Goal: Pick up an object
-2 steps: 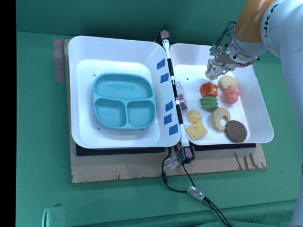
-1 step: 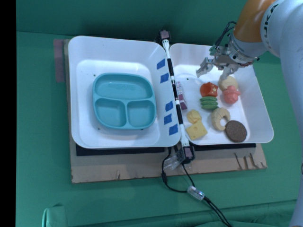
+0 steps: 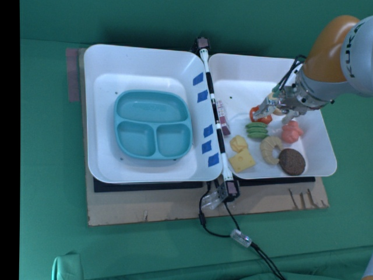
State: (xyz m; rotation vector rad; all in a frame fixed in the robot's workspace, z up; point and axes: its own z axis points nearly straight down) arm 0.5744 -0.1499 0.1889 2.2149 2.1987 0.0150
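Toy food is the likely target, all of it in the right bin, and no single piece is named by the task. Going from the left of the frame: the left bin (image 3: 99,69) sits on the green desk (image 3: 46,156) and holds a teal divided plate (image 3: 153,125) with nothing on it. Blue tape squares (image 3: 205,112) run down that bin's right wall, beside the black-and-white bar where the two bins meet. Right of centre, the right bin (image 3: 323,165) carries the pieces in a loose cluster: a yellow cheese wedge (image 3: 240,157) at the lower left, a green piece (image 3: 256,129) above it, a red piece (image 3: 259,115) higher still, a pale ring (image 3: 271,149), an orange-pink piece (image 3: 291,131) and a brown disc (image 3: 292,161) toward the lower right. The gripper (image 3: 277,105) hangs low over the upper part of this cluster, just beside the red piece, with the arm entering from the upper right of the frame. Whether its fingers are apart or together cannot be told at this size, and nothing is seen between them. The step appears to be the reach or descent onto a piece. The next move calls for centring on one item, probably the red one, and closing without nudging its neighbours.
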